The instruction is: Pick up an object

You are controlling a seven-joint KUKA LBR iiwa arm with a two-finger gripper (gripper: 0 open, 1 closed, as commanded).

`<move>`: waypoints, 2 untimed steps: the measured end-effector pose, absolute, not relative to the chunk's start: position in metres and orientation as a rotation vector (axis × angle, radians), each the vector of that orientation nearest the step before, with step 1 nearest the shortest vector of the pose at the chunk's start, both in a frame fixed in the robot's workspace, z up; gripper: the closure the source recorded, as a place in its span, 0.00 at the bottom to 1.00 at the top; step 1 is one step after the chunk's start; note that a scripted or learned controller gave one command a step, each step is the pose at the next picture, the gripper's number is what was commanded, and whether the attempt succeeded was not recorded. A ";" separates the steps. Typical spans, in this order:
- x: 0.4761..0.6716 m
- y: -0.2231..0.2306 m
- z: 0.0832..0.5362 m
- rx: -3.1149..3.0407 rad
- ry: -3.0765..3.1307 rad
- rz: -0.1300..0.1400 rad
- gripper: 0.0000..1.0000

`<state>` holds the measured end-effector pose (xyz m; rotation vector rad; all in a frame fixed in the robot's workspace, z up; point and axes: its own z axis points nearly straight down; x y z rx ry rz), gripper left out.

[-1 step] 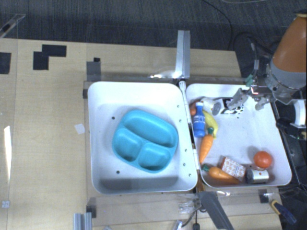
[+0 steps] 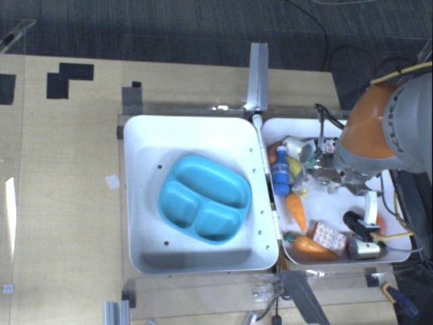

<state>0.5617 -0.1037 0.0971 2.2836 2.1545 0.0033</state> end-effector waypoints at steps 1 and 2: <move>0.562 -0.103 0.105 2.284 2.158 0.002 1.00; 0.580 -0.044 0.235 2.274 2.165 0.000 1.00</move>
